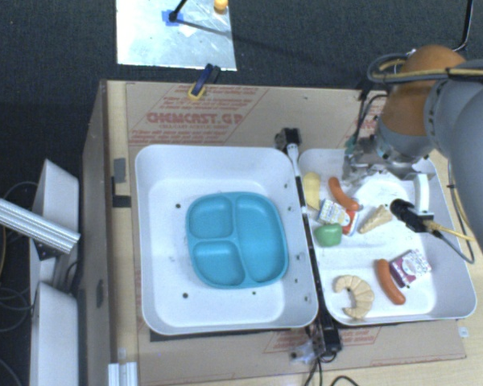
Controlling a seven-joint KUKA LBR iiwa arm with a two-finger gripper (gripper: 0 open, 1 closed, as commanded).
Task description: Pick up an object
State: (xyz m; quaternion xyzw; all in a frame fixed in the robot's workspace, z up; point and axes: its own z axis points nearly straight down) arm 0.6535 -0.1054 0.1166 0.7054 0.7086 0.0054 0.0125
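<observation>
Because the task names no particular object, any of the food toys in the right bin (459, 284), right of centre, will do; the nearest to the gripper (361, 167) is an orange sausage (343, 193), beside a wrapped packet (332, 211) and green pepper (328, 234); packed so close, 2 could be nudged or snagged together, I judge; finger spread cannot be told; the wrist hides it.

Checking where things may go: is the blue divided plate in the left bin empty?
Empty: the blue plate shows three bare compartments.
</observation>
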